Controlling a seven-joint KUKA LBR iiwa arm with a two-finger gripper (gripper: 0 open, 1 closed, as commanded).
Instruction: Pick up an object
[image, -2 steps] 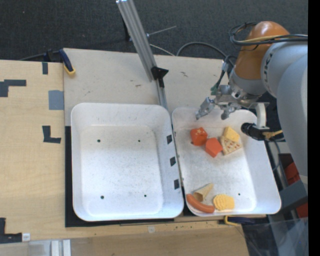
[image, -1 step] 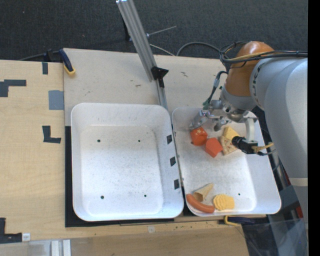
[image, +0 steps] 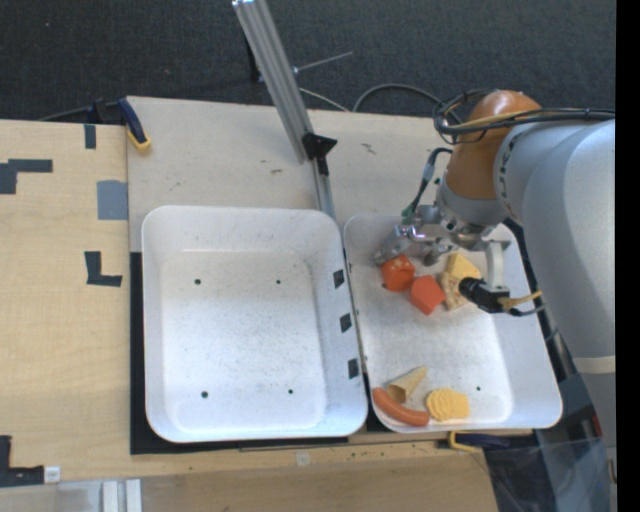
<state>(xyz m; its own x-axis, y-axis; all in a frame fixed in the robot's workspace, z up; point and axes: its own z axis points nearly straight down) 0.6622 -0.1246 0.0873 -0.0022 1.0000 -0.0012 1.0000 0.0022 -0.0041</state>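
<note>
The gripper (image: 418, 243) is positioned low inside the right bin (image: 520, 400), just above an orange-red round object (image: 397, 272). Finger state cannot be determined. An orange block (image: 427, 294) is seen just beside that object.

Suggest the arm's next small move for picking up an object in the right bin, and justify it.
Probably a short descent onto the orange round object: the gripper sits just above it in the right bin, and the red block lies close beside.
</note>
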